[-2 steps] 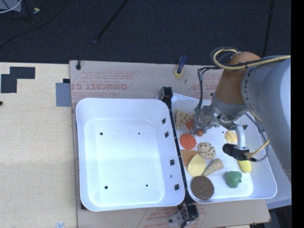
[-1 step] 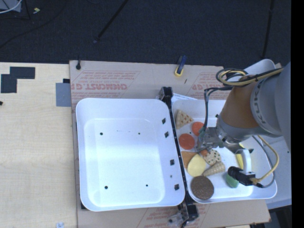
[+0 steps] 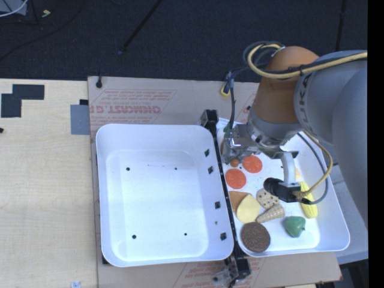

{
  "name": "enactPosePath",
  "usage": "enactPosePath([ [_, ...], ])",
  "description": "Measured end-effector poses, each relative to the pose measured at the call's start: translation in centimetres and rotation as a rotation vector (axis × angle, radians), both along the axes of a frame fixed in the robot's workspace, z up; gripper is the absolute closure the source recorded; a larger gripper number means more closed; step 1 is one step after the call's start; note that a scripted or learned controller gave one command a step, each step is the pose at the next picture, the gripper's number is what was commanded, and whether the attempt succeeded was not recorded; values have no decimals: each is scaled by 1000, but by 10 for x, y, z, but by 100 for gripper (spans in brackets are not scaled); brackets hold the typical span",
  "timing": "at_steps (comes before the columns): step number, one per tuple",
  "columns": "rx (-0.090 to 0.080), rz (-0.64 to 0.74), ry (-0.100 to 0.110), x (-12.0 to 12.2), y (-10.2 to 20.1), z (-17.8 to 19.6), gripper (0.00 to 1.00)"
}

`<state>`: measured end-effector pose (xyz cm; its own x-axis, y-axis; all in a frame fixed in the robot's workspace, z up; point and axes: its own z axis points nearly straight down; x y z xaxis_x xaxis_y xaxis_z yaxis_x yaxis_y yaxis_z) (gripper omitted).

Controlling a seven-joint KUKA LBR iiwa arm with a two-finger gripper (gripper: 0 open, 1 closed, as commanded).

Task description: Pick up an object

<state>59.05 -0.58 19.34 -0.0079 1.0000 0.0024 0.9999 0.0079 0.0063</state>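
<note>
Toy food in right bin (dark floor beyond); gripper state unclear.

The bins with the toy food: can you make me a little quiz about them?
1. True or false: the toy food lies in the right bin.
2. Which is nearest the picture's bottom edge? A) green pepper B) brown cookie C) red tomato slice
3. Fill in: the band above the arm's wrist is ____.

Key: 1 true. 2 B. 3 orange.
</note>
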Motion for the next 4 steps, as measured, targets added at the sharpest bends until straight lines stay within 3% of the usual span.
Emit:
enactPosePath([
  [1, -2, -3, 6, 44, 60, -6, 100],
  [2, -3, -8, 11, 35, 58, -6, 100],
  [3, -2, -6, 4, 55, 84, 54, 100],
  [4, -4, -8, 15, 25, 77, 13, 100],
])
